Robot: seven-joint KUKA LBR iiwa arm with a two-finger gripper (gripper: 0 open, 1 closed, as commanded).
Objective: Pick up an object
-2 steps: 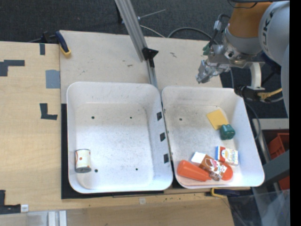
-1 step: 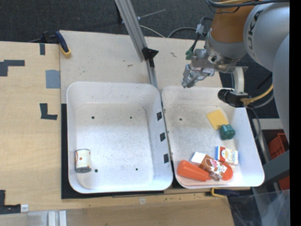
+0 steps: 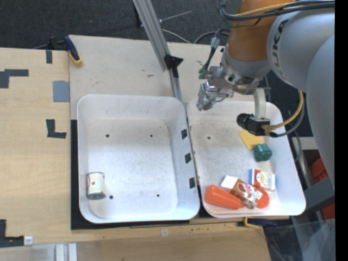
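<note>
Two shallow white plastic bins stand side by side on the pale wooden table (image 3: 32, 145). The left bin (image 3: 130, 105) contains one object: a small white cylindrical can with a red-brown label (image 3: 95, 185), lying in the near left corner. The right bin (image 3: 217, 140) contains the remaining objects, all toward its right and near parts: one yellow wedge-shaped block (image 3: 250, 140) beside the right wall, one dark green rounded block (image 3: 262, 152) just nearer than the wedge, one orange carrot-shaped toy (image 3: 222, 198) along the near wall, one red-and-white printed carton (image 3: 263, 179) to the near right, and a cluster of small red, white and brown packets (image 3: 246, 192) between the carton and the carrot; the number of items in that cluster cannot be told. The grey arm with the orange band (image 3: 261, 4) reaches in from the right, and its metal two-finger tool (image 3: 205, 101) hangs over the far left corner of the right bin, close to the rim shared with the left bin. The tool's tips appear close together, but whether they are apart or closed cannot be told at this scale; nothing is seen between them, and all the objects lie well apart from the tool. A slanted metal rail (image 3: 155, 31) runs from the far edge down to the junction of the bins.
</note>
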